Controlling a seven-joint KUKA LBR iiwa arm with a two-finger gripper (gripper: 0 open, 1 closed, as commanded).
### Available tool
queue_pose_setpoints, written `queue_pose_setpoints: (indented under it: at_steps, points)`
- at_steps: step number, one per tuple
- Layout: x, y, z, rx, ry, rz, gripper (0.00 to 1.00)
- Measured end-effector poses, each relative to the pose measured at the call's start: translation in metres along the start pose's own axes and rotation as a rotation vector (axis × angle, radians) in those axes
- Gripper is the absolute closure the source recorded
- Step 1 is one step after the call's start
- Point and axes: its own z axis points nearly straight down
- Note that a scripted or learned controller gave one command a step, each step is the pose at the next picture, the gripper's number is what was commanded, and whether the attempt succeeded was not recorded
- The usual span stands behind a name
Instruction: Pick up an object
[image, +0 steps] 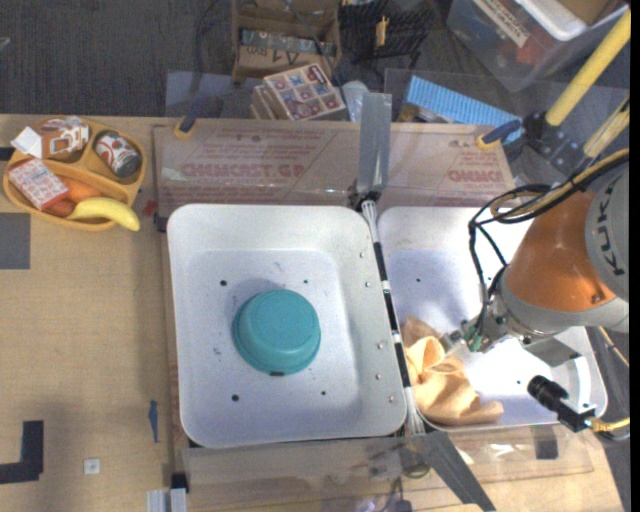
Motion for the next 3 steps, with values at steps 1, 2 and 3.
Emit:
queue_pose_setpoints:
  at_steps: [1, 2, 3]
  points:
    - [0.0073, -0.0161, -0.0001, -0.001, 0.000, 0.150, 0.00]
    - [0.0088, -0.0168, 0.0004, 0.002, 0.000, 0.193, 0.00]
    - [0.0092, -0.0156, 0.0001, 0.001, -0.002, 0.128, 0.00]
